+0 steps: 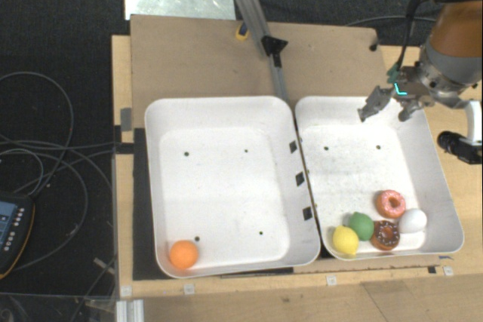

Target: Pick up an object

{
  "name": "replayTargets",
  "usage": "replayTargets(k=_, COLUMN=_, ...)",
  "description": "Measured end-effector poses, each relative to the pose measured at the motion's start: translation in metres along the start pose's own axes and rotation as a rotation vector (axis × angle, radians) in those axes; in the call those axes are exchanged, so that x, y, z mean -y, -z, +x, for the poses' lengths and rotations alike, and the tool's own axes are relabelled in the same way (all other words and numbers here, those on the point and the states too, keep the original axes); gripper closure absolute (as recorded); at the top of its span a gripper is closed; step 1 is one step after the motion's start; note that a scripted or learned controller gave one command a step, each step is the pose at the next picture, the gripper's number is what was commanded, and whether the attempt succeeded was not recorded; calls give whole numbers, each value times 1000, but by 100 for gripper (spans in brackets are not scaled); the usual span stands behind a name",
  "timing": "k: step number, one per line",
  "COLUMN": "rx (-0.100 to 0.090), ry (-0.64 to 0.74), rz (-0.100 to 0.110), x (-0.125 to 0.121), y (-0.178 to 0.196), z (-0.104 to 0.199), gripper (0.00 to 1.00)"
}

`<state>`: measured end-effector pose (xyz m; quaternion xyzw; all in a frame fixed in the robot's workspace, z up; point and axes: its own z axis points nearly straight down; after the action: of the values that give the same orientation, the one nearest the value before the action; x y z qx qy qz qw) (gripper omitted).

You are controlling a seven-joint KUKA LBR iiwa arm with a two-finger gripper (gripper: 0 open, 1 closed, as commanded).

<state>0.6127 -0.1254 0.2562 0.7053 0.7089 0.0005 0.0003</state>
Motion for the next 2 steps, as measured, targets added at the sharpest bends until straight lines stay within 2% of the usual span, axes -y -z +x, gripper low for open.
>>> replayTargets(k=1, rx=0, ry=2, rz=4, x=-5, y=-47, z=8, gripper=0)
replayTargets(k=2, rx=0, ry=-5, rz=5, x=-7, y=-105, z=0, gripper=0)
